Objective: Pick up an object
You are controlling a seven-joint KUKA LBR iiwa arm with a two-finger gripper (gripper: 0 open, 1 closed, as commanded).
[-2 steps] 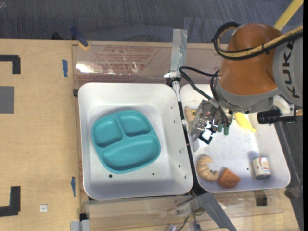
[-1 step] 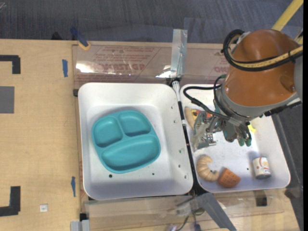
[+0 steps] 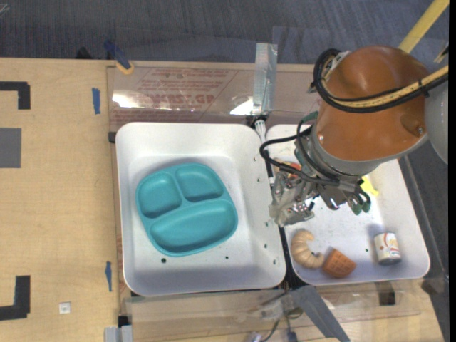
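Two-finger metal gripper [image 3: 288, 209]: low over the left edge of the right shallow white bin [image 3: 410, 262], jaw state indeterminate under wrist clutter and cabling, nothing visibly between them. Risk, as judged: it stands just above and left of the pale curved croissant-shaped toy [image 3: 305, 248], so a straight descent may close on bare floor or clip the bin wall. Candidate items: croissant touching an orange ridged cone-like piece [image 3: 339, 263] at the near edge; small white cylindrical can [image 3: 387, 247] well apart rightward; teal three-compartment plastic plate [image 3: 187, 207] in the left white bin [image 3: 142, 141].
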